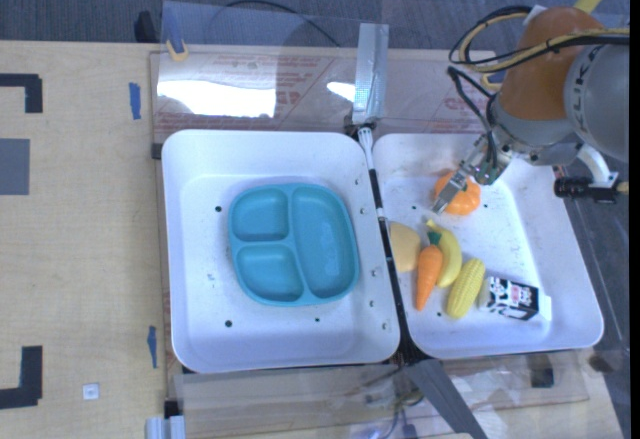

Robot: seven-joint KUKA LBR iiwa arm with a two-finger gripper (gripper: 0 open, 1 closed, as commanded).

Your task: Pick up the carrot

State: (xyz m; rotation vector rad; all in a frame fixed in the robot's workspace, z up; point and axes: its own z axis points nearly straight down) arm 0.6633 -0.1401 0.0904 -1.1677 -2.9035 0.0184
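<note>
Carrot [428, 275] lying ungrasped in right bin [560, 227] beside corn [466, 288], robot hand [462, 183] above a nearby orange toy [457, 199], grip state impossible to tell.

Bright, even light from overhead leaves only soft, short shadows inside the two white bins [385, 327], while strong glare whitens the clear sheet [225, 87] at the worktop's [80, 227] far edge, and fine detail looks slightly soft throughout.

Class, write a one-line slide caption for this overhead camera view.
Gripper at an orange toy, apart from the carrot lying in the right bin.
</note>
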